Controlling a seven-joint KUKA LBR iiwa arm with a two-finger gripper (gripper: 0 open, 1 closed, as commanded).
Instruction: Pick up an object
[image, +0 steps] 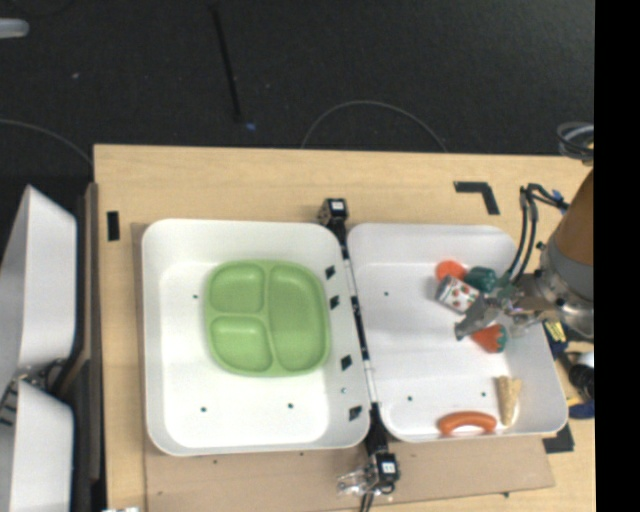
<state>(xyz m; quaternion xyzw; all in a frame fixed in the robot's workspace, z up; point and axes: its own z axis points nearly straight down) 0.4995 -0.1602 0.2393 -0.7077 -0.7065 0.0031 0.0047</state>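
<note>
From the overhead camera I find the gripper (478, 322) down in the right bin (420, 400), low over a tight cluster of small objects near that bin's far right side. I judge the step in hand to be the grasp attempt itself: the dark metal fingers sit among the items, and a red-orange object (490, 340) lies right at their tips, but I cannot tell whether they are spread or closed, nor whether anything sits between them. Just beside the gripper are a white printed block (455, 292), an orange piece (449, 269) and a teal piece (484, 277), touching or nearly so. The next move, in my judgement, calls for a firm closure on one item and a straight lift clear of its neighbours, which crowd it. Near the front wall lie an orange ring (467, 424), glossy and curved, and a tan stick (510, 398), matte and tapered. The left bin (170, 400) carries a green divided plate (268, 318), smooth plastic with rounded corners and three compartments. Both bins are shallow, white and hard-walled.
</note>
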